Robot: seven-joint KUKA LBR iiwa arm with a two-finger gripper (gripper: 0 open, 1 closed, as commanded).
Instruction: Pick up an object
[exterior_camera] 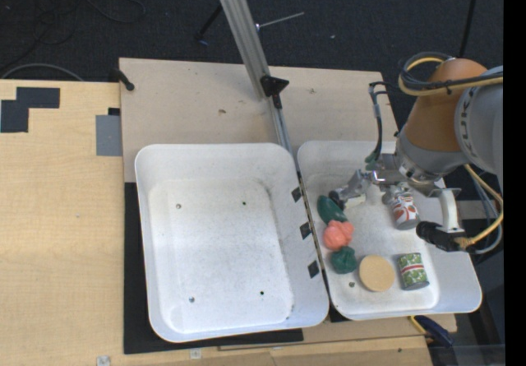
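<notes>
Camera view: the grey arm's two-finger gripper (362, 186) is low over the right shallow white bin (460, 298), nothing lifted yet.

Its metal parts sit near the bin's upper middle, just beside a dark green soft lump (330, 209), but whether the fingers are spread or closed cannot be told, and nothing shows between them. The pick seems unfinished: every candidate lies on the bin floor. Below the green lump come a crumpled orange-pink piece (338, 234), a second small dark green lump (343, 260), a round tan wooden disc (377, 274), a small green labelled can (412, 271) and a red-and-white can (403, 210) under the wrist. The left white bin (215, 241) holds only dark specks.
</notes>
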